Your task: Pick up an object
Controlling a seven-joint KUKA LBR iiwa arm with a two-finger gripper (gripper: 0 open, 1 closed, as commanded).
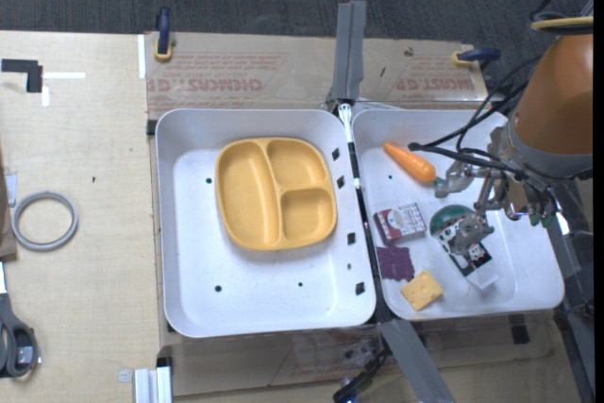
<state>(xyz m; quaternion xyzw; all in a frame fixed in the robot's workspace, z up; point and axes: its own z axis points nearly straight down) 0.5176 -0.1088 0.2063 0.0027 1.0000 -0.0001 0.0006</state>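
The pincer [469,236] hangs low in the right bin [528,297], over a green round thing [447,219] it partly hides. I cannot tell its grip. Near the green thing lie a smooth orange carrot [410,161], a small printed box [399,223], a purple scrap [395,263] and a bumpy yellow block [422,290].

Yellow divided plate [276,193]; orange carrot [410,161]; purple scrap [395,264]; white bins [189,297]; grey tape ring [42,220].

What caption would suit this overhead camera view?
Robot arm's gripper poised over right bin of small items; yellow divided plate sits in left bin.
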